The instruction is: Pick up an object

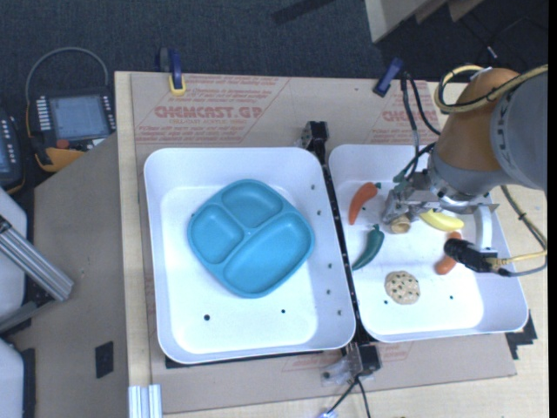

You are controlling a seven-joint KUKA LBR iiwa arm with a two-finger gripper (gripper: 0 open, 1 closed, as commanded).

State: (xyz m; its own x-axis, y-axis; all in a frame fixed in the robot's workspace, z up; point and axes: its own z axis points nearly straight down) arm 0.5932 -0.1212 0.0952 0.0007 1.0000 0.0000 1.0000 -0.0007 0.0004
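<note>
The green pepper (369, 247) lies diagonally, tip toward lower left, in the right bin (452, 319) on the tabletop (130, 198); end effector (399, 217) opening indeterminate.

Single grey arm enters from the right edge, orange band above the wrist showing near the top right. Wrist bent downward, tool (402, 212) pointing low toward the left. Black cables loop around the wrist. Finger state unclear from this angle.

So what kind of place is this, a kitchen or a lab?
Most likely a robotics lab: a robot arm works over two white bins of toy food on a bench, with a teach pendant alongside.
</note>
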